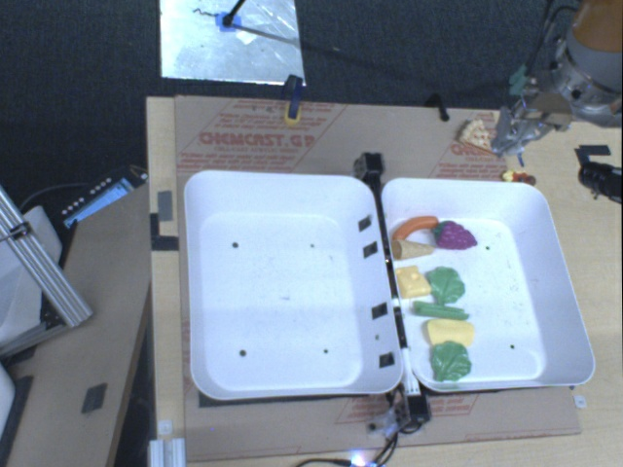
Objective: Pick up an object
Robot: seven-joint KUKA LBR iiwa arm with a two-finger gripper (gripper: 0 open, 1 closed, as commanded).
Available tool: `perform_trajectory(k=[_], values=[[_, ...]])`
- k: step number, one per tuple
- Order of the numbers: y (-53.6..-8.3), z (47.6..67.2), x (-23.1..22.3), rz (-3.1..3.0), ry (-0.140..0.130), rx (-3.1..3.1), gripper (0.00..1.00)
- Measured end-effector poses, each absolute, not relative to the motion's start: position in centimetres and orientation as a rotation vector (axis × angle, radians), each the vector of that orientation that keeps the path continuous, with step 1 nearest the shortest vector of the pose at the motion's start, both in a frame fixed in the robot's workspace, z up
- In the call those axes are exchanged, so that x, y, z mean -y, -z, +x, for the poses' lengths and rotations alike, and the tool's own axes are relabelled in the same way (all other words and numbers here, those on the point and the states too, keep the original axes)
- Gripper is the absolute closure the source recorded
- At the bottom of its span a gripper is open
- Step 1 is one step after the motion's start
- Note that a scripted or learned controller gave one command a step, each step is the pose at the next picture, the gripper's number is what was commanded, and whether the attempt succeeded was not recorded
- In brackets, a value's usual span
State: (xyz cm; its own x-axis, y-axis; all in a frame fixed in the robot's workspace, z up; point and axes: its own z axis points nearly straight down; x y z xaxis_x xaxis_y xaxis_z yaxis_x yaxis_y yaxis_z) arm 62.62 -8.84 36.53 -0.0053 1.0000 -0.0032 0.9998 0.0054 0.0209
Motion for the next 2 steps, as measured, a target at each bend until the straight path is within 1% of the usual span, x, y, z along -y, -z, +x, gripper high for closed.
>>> perform_trajectory(k=[1, 2], values=[[-49.4, 64.4, 5.6, 2.202, -0.018, -2.222, 1.00], [-53.8, 66.9, 3.0, 2.210, -0.009, -2.223, 1.00]])
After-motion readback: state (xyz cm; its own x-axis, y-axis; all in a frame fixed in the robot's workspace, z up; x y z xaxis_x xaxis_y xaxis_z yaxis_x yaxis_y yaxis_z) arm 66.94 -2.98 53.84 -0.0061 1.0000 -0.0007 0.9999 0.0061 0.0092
